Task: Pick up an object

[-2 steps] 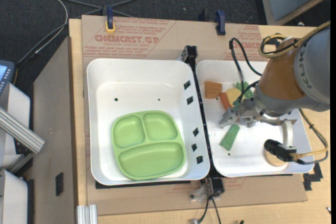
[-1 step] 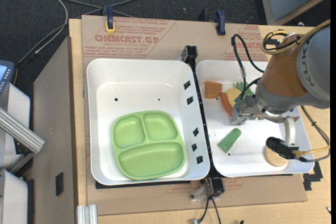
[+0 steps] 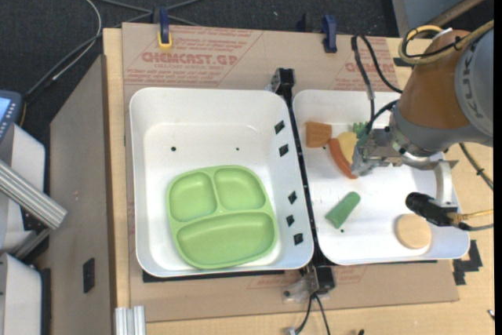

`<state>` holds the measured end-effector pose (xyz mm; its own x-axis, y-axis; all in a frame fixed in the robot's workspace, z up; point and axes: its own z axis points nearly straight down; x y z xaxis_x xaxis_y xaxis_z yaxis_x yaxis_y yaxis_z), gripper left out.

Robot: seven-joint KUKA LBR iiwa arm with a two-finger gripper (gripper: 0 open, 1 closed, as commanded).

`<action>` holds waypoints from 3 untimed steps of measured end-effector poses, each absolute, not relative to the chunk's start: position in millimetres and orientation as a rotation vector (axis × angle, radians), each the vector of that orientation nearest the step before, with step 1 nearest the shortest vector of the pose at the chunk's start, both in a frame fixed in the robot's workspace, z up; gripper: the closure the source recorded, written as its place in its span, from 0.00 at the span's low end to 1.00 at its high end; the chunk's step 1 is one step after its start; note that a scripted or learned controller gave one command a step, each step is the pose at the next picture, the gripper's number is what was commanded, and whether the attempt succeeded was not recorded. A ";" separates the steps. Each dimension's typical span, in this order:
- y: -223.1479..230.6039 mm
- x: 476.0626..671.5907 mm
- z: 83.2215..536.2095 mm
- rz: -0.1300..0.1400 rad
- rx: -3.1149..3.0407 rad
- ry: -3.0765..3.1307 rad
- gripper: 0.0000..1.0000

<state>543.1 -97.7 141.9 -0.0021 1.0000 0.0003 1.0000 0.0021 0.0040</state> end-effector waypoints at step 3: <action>-43.9 558.8 224.9 0.004 2.214 2.227 1.00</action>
